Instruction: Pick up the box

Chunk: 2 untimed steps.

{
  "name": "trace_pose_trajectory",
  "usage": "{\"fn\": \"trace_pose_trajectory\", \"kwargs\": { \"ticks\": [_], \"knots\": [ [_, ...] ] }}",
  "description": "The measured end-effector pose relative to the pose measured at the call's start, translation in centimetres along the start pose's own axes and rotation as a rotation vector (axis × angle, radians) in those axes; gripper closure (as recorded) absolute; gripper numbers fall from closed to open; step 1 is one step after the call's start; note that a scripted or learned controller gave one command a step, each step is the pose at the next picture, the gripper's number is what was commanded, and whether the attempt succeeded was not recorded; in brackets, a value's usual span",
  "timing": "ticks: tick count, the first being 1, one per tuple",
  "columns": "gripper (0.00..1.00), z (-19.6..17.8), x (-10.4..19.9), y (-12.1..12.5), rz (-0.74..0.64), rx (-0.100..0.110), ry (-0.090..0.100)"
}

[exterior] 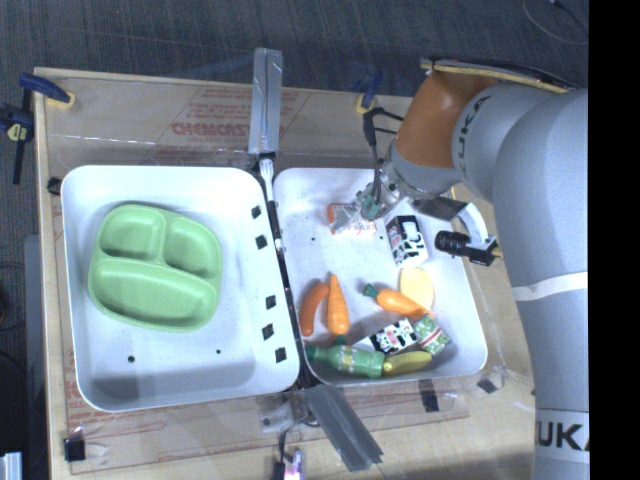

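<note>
I am watching the grey arm with the orange band (440, 128) reaching in from the right of the frame, its two-finger gripper (372, 200) hanging low in the upper part of the right white bin (300, 193). The gripper tip is sitting just at the small crumpled red-and-white packet (350, 218); from here I cannot tell how it is set.

Which item is "the box" is a judgement: I am taking it to be the small white carton with black patches (406, 240), standing just right of the gripper, in the upper right of that bin. A second black-and-white patterned pack (396, 337) is lying lower down, against the green bottle (348, 360) near the bottom wall.

Step in hand: I am reading this as the approach, nothing lifted yet. The next move, as I judge it, calls for shifting the tip toward the right of the frame onto the carton and straddling it squarely.

Room: the carton is sitting near the bin's right wall, with the arm's own bulk overhead, so clearance on that side is looking tight. The two orange carrots (328, 306) and the yellow wedge (417, 288) are lying below it, apart. The left bin (80, 368) is holding a green divided tray (155, 264), well apart from the work.
</note>
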<state>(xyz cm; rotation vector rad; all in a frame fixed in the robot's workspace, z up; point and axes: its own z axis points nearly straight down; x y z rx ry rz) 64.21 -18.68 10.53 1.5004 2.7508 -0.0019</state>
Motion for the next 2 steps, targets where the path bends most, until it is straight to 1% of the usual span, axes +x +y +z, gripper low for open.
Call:
{"fn": "trace_pose_trajectory", "kwargs": {
  "ticks": [1, 2],
  "knots": [
    [1.00, 1.6, 3.1, 0.6, -0.010, 0.008, 0.012],
    [1.00, -9.7, 0.7, -0.7, -0.004, 0.005, 0.009]
  ]
}}
